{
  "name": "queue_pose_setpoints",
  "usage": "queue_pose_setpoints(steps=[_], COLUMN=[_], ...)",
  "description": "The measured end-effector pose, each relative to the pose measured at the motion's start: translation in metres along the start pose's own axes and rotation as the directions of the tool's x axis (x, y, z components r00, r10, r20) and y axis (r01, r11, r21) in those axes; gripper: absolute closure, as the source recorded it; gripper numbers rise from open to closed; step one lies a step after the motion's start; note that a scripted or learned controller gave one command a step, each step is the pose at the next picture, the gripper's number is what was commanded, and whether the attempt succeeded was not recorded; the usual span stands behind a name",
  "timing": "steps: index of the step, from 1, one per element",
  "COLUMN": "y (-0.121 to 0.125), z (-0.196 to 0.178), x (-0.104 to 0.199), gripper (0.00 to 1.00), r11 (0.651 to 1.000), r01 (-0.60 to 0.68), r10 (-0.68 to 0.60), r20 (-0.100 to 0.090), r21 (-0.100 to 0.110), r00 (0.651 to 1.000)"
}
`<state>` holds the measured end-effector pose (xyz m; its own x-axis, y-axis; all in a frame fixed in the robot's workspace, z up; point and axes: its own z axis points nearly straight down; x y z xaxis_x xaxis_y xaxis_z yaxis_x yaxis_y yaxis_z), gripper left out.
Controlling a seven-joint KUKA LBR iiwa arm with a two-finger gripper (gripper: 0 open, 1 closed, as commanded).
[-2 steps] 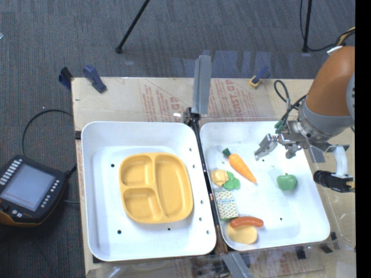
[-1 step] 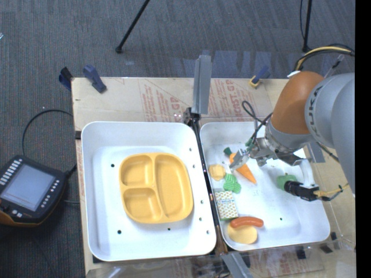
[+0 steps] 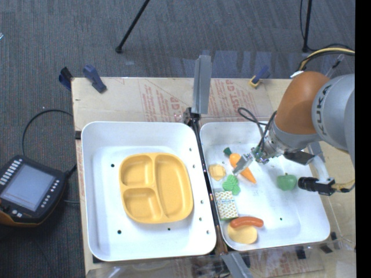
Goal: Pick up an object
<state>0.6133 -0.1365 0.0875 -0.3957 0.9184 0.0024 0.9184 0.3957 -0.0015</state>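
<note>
My gripper hangs low in the right bin, right over an orange carrot with a green top that lies near the bin's middle. The gripper tip overlaps the carrot's upper half, and I cannot see whether it is touching or gripping it. A round green fruit lies to the right of the carrot. Left of it are a small green toy and a pale yellow piece.
A patterned packet, a red sausage and a yellow rounded piece lie at the right bin's front left. The left bin holds a yellow divided plate. The arm's orange band looms over the right bin's back.
</note>
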Motion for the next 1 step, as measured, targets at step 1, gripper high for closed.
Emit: queue_pose_setpoints(steps=[1], y=[-0.0262], z=[0.0005], x=[-0.0017], gripper=[0.0], r11=[0.994], r01=[-0.107], r10=[0.107], r20=[0.0], r21=[0.001], r00=[0.994])
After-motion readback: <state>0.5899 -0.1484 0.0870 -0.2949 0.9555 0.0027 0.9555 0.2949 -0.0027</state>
